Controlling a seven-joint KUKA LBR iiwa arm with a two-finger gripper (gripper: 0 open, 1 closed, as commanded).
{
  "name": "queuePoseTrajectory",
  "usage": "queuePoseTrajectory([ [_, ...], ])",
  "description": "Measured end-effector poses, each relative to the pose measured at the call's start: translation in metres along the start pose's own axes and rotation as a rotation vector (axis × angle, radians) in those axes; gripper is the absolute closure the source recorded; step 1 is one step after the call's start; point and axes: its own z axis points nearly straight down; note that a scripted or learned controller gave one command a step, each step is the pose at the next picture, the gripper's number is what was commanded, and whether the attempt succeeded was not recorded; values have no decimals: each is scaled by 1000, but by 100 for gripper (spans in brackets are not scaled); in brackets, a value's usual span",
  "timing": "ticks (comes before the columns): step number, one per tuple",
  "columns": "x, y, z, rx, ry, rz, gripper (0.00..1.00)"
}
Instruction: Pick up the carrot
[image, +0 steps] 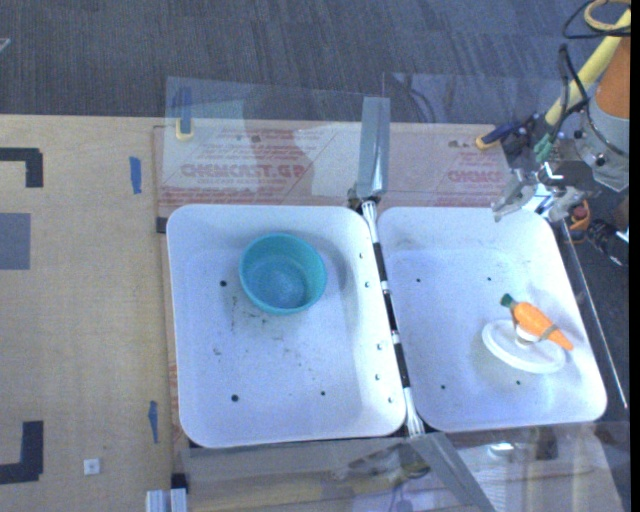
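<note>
I hang at the far right corner of the right-hand bin (560, 400), my gripper (520, 195) just above its rim, and my fingers look parted with nothing between them. The carrot (535, 320) lies well apart from me, down toward the near end of this same bin, resting across a small white plate (520, 355) with its green stub pointing up toward me and its tip angled away to the right. To take it well I judge I should travel over it first, turn so I close across its narrow width rather than along its length, then drop low enough to bite the body without clipping the plate. The teal bowl (283, 272) in the other bin is no concern
</note>
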Motion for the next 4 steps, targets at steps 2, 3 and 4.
queuePoseTrajectory([
  [2,-65,-62,185,-5,-1,-389,0],
  [3,-66,-123,193,-7,1,-431,0],
  [4,-68,-122,182,-13,-3,-426,100],
])
